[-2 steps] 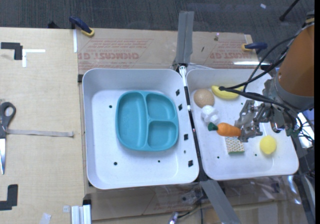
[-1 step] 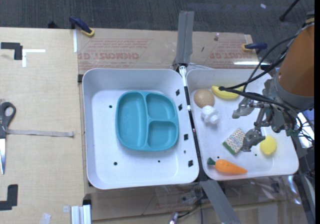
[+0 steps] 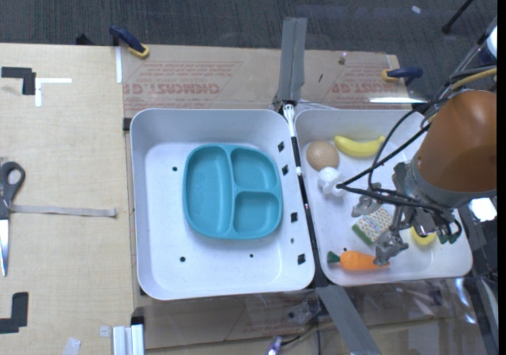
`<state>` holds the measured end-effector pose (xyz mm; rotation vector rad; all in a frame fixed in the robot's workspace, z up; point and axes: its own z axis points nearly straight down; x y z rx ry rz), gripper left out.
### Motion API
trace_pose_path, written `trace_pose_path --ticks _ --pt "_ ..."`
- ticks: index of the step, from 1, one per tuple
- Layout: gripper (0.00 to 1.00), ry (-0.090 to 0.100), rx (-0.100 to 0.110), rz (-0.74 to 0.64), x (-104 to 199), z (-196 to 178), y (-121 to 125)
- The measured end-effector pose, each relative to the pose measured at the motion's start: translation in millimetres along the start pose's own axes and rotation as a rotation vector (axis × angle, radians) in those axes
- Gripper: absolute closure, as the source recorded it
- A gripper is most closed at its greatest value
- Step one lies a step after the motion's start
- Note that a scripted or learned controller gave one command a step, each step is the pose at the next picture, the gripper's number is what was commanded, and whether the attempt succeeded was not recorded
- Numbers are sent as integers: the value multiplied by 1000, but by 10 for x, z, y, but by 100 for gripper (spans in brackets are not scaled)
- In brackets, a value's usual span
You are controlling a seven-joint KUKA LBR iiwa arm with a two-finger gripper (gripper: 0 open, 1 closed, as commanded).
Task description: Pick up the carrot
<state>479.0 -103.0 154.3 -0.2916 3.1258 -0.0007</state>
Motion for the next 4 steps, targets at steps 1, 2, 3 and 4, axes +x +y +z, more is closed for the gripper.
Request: trace_pose_path --ticks 1,2,3,4 --pt "0 -2 0 21 -85 620 -13" --pt "0 -3 2 -265 -55 613 9" --pt "0 -3 1 -266 -55 613 10" --pt "0 -2 0 -240 -103 615 53"
